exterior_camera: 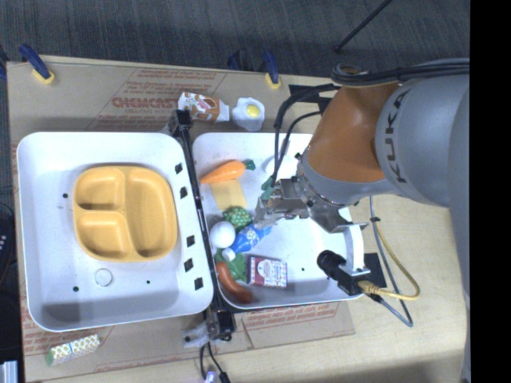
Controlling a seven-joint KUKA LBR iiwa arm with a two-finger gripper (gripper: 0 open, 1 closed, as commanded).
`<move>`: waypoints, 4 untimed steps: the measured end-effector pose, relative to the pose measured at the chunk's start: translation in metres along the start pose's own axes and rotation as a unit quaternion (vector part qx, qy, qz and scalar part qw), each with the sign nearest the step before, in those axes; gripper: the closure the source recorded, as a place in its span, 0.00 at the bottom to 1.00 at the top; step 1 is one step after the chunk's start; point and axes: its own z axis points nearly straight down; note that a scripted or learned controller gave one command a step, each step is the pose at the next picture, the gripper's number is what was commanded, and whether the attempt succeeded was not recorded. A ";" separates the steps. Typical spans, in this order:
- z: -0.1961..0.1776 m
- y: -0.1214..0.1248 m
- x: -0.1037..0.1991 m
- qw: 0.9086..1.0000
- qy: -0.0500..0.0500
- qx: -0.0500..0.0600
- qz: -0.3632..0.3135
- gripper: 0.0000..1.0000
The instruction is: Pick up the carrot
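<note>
- I see the carrot [223, 171] lying near the far left corner of the right bin [307, 295], its green tip pointing toward the arm [375, 142].
- Just beside the carrot, nearer the camera, lies a yellow block [225, 193]; beyond that a green leafy piece [236, 216], a white egg [221, 234] and a blue-white item [247, 238].
- The gripper [270, 208] hangs over the bin's middle, well clear of the carrot; I cannot tell how its claw stands.
- A red carton [267, 272] and a sausage [231, 282] lie farthest from the carrot.
- The left bin [48, 238] holds a yellow divided tray [126, 211].
</note>
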 end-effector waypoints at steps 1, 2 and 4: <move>0.038 -0.018 0.046 0.996 0.000 0.000 -0.088 1.00; -0.037 -0.011 0.011 0.978 -0.001 -0.002 -0.210 1.00; -0.050 -0.013 -0.034 0.955 -0.002 -0.002 -0.298 1.00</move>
